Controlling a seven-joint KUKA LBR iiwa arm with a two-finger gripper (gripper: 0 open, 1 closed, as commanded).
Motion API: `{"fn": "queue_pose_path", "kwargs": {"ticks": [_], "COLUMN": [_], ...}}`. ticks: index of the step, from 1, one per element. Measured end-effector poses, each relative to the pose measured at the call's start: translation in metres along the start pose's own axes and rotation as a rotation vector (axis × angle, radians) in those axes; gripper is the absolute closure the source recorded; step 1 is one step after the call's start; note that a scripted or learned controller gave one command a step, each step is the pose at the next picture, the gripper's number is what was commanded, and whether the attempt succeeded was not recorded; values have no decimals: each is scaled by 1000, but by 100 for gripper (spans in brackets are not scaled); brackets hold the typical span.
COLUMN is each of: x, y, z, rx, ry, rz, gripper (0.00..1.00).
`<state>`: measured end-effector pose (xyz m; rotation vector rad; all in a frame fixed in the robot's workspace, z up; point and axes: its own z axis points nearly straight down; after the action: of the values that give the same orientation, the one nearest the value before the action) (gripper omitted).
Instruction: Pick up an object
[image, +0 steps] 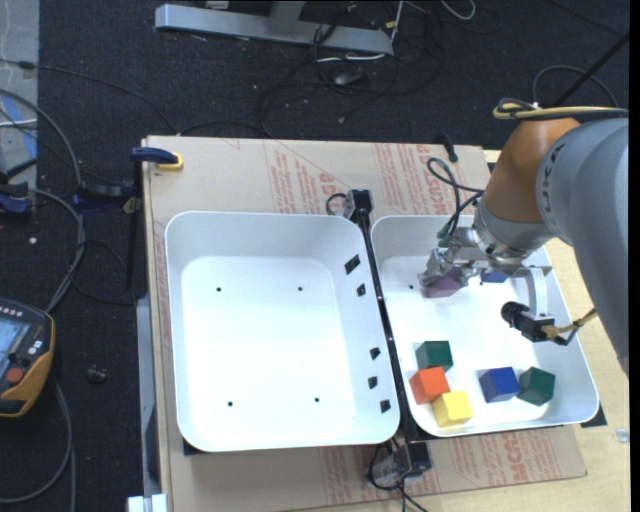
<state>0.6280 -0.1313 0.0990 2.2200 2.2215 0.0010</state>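
Two white bins sit side by side on the counter (260, 160). Inside the right bin (575, 400) lie a dark green cube (434, 354), an orange cube (430, 383), a yellow cube (453, 408), a blue cube (498, 384) and a green block (537, 385). Farther back, a purplish object (441, 285) lies directly under the tool (447, 265); its shape and direction are too blurred to read. Whether the tool grips it, I cannot tell.
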Motion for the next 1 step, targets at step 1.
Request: {"fn": "queue_pose_path", "kwargs": {"ticks": [1], "x": [105], "y": [-29], "z": [-94], "rx": [-8], "ry": [3], "rz": [-8], "gripper": [100]}}
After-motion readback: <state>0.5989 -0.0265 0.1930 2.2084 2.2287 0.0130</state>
